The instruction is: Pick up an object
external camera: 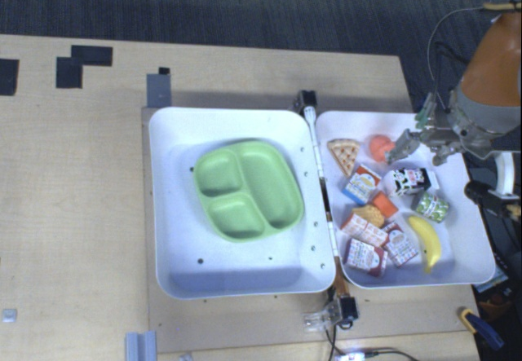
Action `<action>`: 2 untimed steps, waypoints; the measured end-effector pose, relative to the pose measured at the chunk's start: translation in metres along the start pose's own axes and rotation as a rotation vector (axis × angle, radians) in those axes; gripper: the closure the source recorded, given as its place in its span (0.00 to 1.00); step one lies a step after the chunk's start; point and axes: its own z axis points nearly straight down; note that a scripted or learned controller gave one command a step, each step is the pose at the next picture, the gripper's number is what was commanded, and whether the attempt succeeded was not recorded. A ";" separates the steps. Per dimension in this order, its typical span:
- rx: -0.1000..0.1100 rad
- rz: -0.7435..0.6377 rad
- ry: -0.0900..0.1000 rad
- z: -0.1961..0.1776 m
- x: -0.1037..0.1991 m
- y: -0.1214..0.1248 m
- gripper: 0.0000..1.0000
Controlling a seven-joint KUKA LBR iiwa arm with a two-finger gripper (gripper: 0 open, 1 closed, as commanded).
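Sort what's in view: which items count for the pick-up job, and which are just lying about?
Job:
end effector, above the right bin
pickable toys in that bin: banana, waffle slice, cow-print carton, red ball

Lying about:
green divided tray in the left bin
black patches on the bench

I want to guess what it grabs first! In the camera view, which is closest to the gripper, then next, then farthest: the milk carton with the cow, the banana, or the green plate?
From the gripper:
1. Cow milk carton, just below it.
2. Banana, lower in the right bin.
3. Green divided plate, over in the left bin.
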 end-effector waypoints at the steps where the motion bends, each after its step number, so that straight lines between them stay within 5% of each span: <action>1: -0.022 0.000 -0.009 0.098 0.014 0.015 0.00; 2: -0.030 0.000 -0.012 0.084 0.013 0.017 1.00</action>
